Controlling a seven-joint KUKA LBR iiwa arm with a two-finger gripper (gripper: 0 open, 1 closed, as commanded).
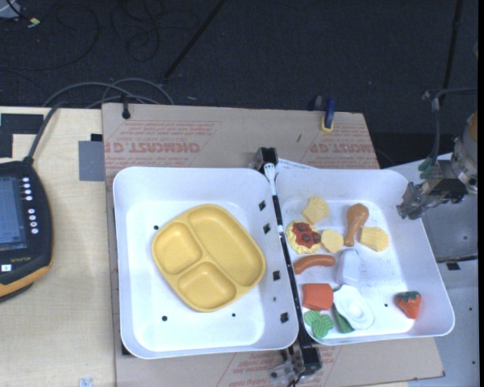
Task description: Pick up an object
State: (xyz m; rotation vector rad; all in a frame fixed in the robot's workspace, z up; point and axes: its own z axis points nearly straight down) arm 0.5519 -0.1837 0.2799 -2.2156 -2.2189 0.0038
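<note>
Pointing seemingly up-down, drumstick [355, 222] upright-lengthwise.

Two bins side by side on the desk [64, 135], w/ cardboard underneath. Left bin [137, 208] has a divided tray [207, 257] in the middle. Right bin [403, 248] holds the toy food: drumstick [356, 220] toward the back, sausage [314, 263] closer to the divider, egg [353, 305] near the front, strawberry [409, 303] at front right. Claw [415, 201] sits just past the right bin's right rim. Tablet thing [12, 228] is on the desk's far left.
</note>
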